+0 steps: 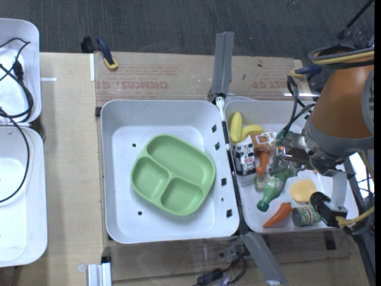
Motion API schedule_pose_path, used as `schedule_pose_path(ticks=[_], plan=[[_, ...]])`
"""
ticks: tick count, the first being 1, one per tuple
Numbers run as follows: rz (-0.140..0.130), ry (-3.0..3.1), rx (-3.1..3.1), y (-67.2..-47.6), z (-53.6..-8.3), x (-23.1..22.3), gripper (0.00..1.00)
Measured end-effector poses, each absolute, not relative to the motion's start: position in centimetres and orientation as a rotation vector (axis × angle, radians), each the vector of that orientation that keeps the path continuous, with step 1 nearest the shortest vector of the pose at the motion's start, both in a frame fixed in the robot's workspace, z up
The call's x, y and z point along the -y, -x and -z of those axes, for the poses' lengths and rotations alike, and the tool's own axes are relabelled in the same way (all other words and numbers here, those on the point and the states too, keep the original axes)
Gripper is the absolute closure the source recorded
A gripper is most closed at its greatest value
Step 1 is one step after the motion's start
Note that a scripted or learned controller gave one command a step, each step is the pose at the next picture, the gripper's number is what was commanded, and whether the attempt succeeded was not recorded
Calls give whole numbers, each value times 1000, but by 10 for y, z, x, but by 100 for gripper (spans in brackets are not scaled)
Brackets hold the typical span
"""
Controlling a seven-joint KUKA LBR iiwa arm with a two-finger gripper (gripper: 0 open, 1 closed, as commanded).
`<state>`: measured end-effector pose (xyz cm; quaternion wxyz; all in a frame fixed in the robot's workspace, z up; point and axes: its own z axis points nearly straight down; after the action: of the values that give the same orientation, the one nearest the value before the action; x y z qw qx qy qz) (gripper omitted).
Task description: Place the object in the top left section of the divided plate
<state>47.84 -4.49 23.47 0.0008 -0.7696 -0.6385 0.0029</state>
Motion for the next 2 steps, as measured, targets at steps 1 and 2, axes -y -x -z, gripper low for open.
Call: schedule_pose_path(ticks=[1,2], plan=[[-10,2305,2127,-477,-206,44,100],[-10,2175,2260,-479,-189,17,100]])
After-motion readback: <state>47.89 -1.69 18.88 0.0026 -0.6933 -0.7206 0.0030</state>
